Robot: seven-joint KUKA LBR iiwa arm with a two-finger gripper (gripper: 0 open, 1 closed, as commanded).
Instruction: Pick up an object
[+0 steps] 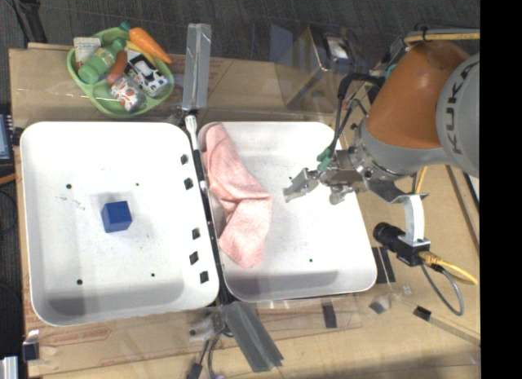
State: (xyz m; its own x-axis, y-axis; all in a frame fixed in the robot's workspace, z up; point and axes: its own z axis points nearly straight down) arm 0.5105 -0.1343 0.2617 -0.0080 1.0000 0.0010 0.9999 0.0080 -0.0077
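A pink cloth (236, 203) lies crumpled along the left side of the right bin (351, 267), next to the divider. A blue cube (117, 215) sits alone in the left bin (49, 288). My gripper (303, 185) hangs over the middle of the right bin, to the right of the cloth and apart from it. Its fingers stand spread with nothing between them.
A green bowl (86, 85) with toy food, a carrot among it, stands on the bench behind the left bin. The arm's orange and grey body (416, 108) covers the right bin's far right corner. White bin floor shows between cloth and gripper.
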